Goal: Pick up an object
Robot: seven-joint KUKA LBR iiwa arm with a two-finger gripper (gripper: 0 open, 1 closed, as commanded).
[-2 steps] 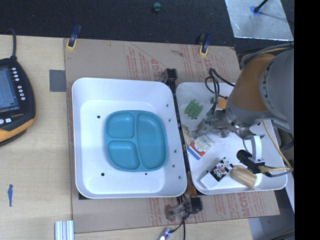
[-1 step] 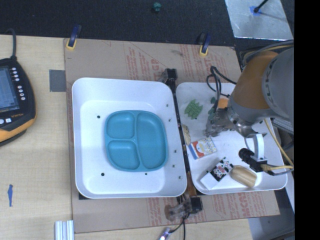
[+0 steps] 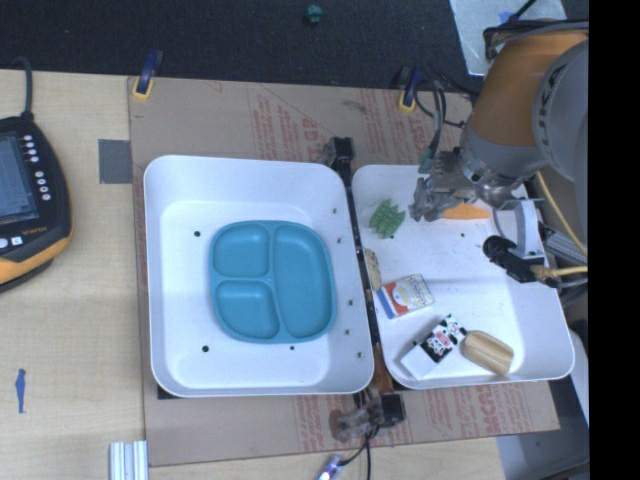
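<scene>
Counter (image 3: 80, 368), 2 white bins side by side on cardboard sheet (image 3: 250, 103).
Left bin (image 3: 170, 268): 1 blue divided plate (image 3: 272, 280), centred, flat.
Right bin (image 3: 545, 343): green item (image 3: 387, 217) nr far-left corner; red/white packet (image 3: 405, 294) by left wall; black/white item (image 3: 437, 342) touching tan rounded block (image 3: 487, 352) at near edge; orange item (image 3: 466, 210), partly hidden by arm.
Gripper (image 3: 432, 200): over far part of right bin, just beside green item; finger state – cannot tell.
Pendant (image 3: 25, 203): counter, far left.
</scene>
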